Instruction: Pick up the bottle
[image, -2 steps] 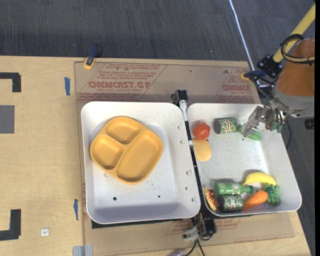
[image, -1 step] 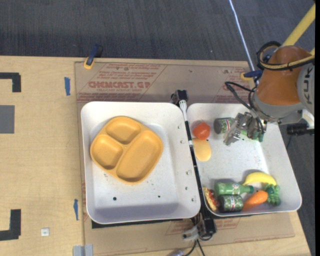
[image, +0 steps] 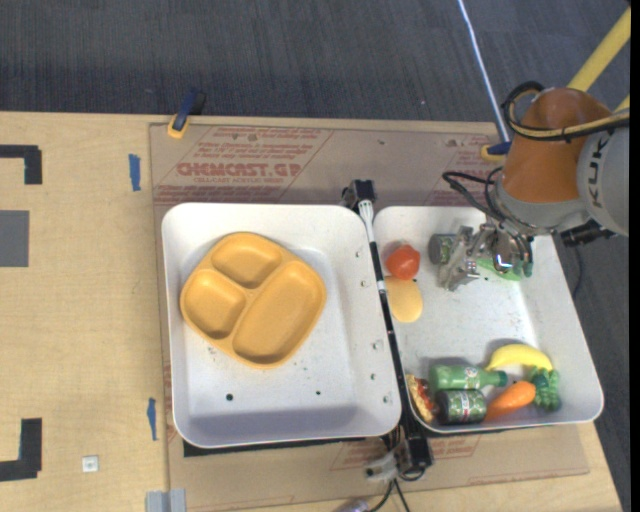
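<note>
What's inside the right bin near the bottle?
In the right bin, the green bottle lies at the near end beside a can, carrot and banana. Whatever lies beneath that pile is covered.

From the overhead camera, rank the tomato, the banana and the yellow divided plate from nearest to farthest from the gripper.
1. tomato, just left of the gripper, same bin.
2. banana, lower part of that bin.
3. yellow divided plate, in the left bin.

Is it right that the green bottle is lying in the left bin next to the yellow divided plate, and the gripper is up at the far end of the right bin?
Not quite. The camera view shows the green bottle lying in the right bin, near its front edge beside the banana and carrot. The yellow divided plate is in the left bin, and the gripper is at the right bin's far end.
</note>
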